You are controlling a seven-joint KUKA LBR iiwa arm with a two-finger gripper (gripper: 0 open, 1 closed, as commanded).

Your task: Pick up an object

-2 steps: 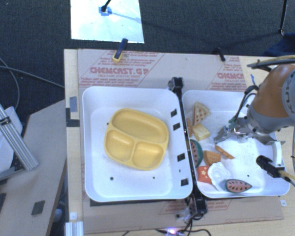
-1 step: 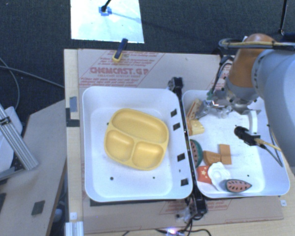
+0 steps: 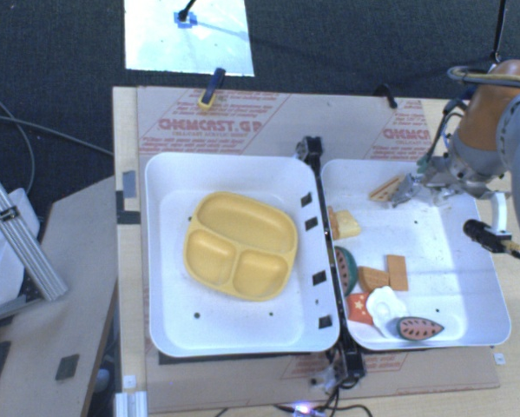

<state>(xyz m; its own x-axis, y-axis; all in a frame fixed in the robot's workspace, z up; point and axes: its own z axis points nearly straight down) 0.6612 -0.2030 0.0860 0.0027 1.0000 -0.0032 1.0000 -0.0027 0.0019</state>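
Observation:
The right white bin (image 3: 468, 285) holds several toy food pieces. A tan wedge (image 3: 384, 189) lies by its far wall, and a yellow cheese block (image 3: 345, 225) sits near the divider. Lower down are a green-rimmed watermelon slice (image 3: 344, 268), two tan-orange crackers (image 3: 397, 272), a red piece (image 3: 358, 307), a white egg shape (image 3: 386, 304) and a second watermelon slice (image 3: 418, 327). My gripper (image 3: 407, 191) hangs low at the bin's far side, just right of the tan wedge and close to touching it. Nothing is visibly held.
The left bin (image 3: 164, 233) carries a yellow three-compartment tray (image 3: 240, 244). The grey arm with its orange band (image 3: 490, 115) crosses the right bin's far right corner. A black clip divider (image 3: 316, 224) runs between the bins.

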